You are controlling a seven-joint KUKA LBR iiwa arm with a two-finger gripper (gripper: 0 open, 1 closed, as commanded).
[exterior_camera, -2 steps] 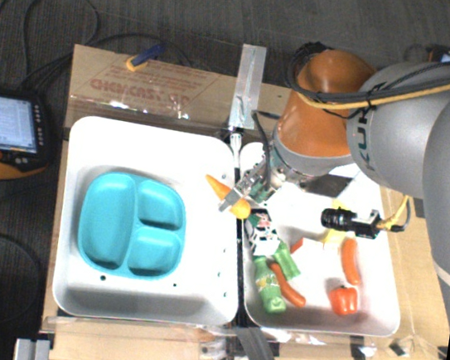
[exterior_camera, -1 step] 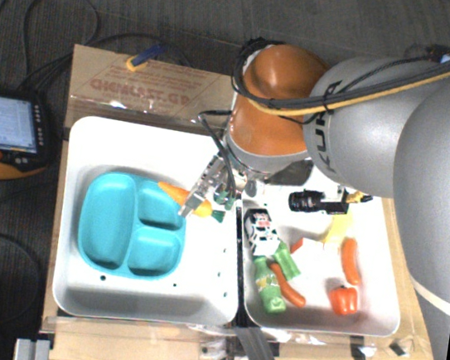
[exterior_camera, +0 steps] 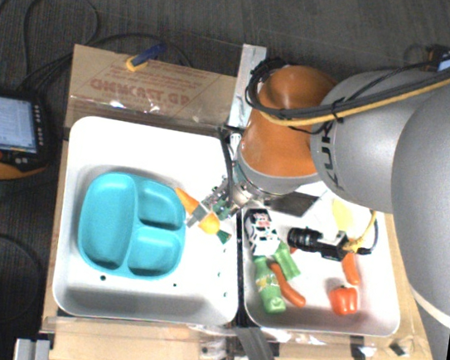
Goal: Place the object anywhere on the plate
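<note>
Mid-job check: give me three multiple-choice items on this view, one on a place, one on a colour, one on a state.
1. The plate lies in:
A. the left bin
B. the right bin
C. the cardboard

2. The plate's colour:
A. white
B. turquoise
C. red

3. The orange carrot-like piece by the pincer:
A. lies in the plate's largest compartment
B. lies among the right bin's toys
C. sits at the plate's right rim

Answers: A, the left bin's white floor surrounds the plate; B, its three compartments are turquoise; C, the piece overlaps the rim beside the pincer.
</note>
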